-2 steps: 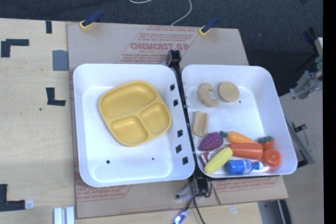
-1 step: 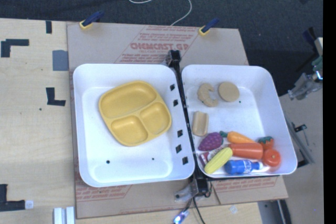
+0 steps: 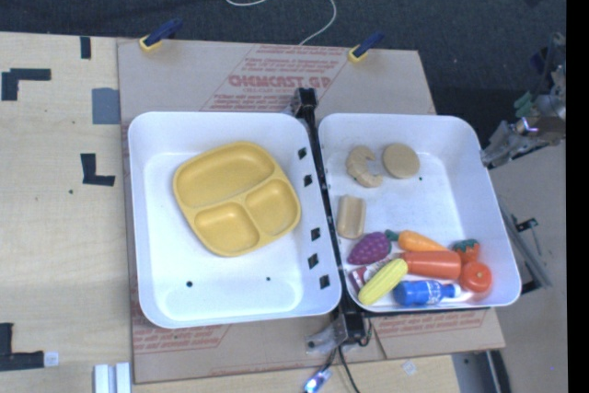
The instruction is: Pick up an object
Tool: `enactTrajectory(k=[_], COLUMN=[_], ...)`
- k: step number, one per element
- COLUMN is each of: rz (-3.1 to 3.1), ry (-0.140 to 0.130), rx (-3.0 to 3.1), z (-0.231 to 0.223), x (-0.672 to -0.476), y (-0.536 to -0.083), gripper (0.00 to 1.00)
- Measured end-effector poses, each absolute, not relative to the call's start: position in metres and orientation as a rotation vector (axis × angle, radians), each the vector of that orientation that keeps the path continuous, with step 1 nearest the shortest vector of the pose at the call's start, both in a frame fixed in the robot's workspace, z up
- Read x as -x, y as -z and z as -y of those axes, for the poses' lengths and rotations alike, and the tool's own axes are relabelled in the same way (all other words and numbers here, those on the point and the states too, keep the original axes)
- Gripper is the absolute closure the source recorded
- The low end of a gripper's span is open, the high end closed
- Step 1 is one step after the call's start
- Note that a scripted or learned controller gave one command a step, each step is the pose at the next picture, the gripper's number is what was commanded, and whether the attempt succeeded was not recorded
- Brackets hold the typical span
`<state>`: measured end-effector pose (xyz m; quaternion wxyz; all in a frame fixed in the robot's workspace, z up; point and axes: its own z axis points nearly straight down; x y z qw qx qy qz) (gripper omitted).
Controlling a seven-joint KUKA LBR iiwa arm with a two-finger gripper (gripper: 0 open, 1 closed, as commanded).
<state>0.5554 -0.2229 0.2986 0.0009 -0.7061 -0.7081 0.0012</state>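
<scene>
Blue bottle (image 3: 425,293) lies at the near rim of the right bin (image 3: 460,135), nearer the camera than the pincer (image 3: 526,132) and to its view-left. Yellow corn (image 3: 382,281) touches the bottle's left end. Red tomato (image 3: 475,276) sits at the bottle's other end, the item closest below the pincer in view. An orange-red long piece (image 3: 433,264) and a carrot (image 3: 421,242) lie just behind the bottle. Purple grapes (image 3: 370,247) are beside the carrot.

A tan block (image 3: 351,217), a tan bread lump (image 3: 364,167) and a round biscuit (image 3: 400,161) lie further view-left of the pincer; the lump and biscuit are at about its level, apart from the toy pile.

The pincer is outside the right bin, past its right rim, touching none of the objects. Spread or pressed together: cannot tell, too small and dark.

The left bin (image 3: 147,198), well away from the pincer, holds a yellow divided plate (image 3: 237,197). Both bins sit on cardboard (image 3: 267,83) on the table (image 3: 55,225).
</scene>
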Motion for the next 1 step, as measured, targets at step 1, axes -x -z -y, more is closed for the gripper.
enactTrajectory(k=[1], rz=[2.225], ry=[-0.003], rx=[2.219], z=[0.2232], x=[-0.5897], y=[-0.2642], gripper=[1.00])
